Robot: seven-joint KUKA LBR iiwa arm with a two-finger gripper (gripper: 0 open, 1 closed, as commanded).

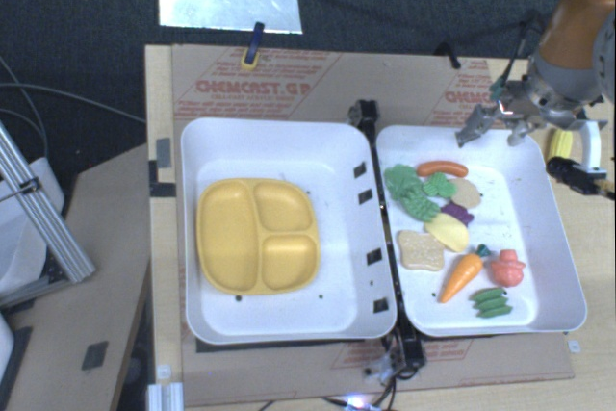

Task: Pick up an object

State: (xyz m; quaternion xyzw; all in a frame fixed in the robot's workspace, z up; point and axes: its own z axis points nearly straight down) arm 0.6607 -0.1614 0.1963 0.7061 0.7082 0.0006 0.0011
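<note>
My gripper (494, 131) hangs over the far edge of the right bin (549, 207), open, with nothing between its fingers. Below it in that bin lie toy foods: a red sausage (442, 169), green lettuce (412, 192), a tan potato (467, 194), a purple piece (456, 212), a pale yellow lemon-like piece (448, 232), a bread slice (421, 250), an orange carrot (461, 274), a red tomato (507, 269) and green pea pods (493, 301). The sausage is the nearest item, a little left of and below the fingers.
The left bin (279, 144) holds a yellow divided plate (257, 235). A black hinge strip (377, 207) runs between the bins. Cardboard (289, 87) lies under both bins, and a metal frame (38, 217) stands at the left.
</note>
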